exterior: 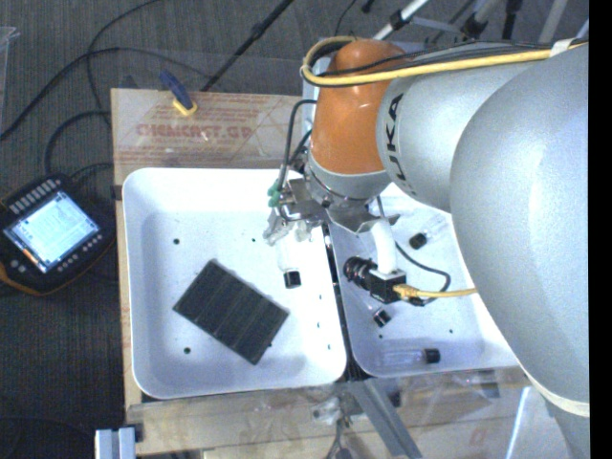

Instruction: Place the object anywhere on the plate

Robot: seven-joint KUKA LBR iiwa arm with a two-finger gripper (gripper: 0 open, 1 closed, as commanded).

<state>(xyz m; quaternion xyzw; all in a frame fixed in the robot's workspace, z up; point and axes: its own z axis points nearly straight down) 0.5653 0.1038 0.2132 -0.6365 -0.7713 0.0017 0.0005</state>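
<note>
The plate (230, 311) is a dark, ribbed square lying flat in the left bin (153, 256), towards its front. My gripper (290, 226) hangs over the back right part of that bin, under the orange wrist band. Directly below it is a small white object with a black end (291, 270), close to the bin's right wall. Whether that object is held or rests on the bin floor I cannot tell. The gripper is up and to the right of the plate, well apart from it.
The right bin (459, 347) holds a white pen-like piece with a black cap (409, 357) at the front and another (424, 234) near the back. A yellow cable and black fitting (368, 273) hang off the arm. A pendant (50, 229) lies left of the bench.
</note>
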